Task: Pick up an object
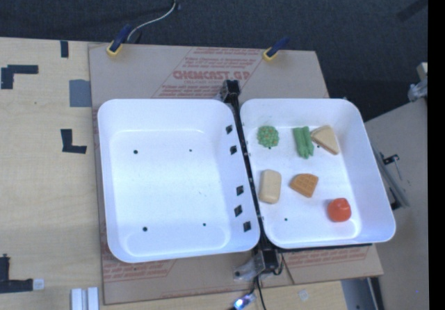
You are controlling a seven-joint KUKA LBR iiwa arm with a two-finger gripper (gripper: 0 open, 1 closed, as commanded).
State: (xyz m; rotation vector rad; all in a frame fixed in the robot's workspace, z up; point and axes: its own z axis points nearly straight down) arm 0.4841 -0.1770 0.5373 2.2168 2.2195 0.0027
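A dark clamp (259,265) sits at the near end of the seam where the two bins meet. Under everything lies the worktop (42,183), with a brown cardboard sheet (201,76) on it. The left bin (167,183) sits on that sheet, and the right bin (361,162) butts against it.

All the candidates for picking lie in the right bin, well spread out. A pale yellow block (270,185) is near the dividing wall, with an orange wedge (304,184) just beside it. In the far row, a tan wedge (325,140) touches or nearly touches a green pod (302,142), and a knobbly green ball (268,137) lies apart from both. A small red piece (339,210) lies alone toward the near right corner.

The step in hand looks like choosing a target and coming down on it. The red piece or the orange wedge seems safest, since each has open floor around it. The yellow block probably needs a grasp across its narrow width, kept off the wall.
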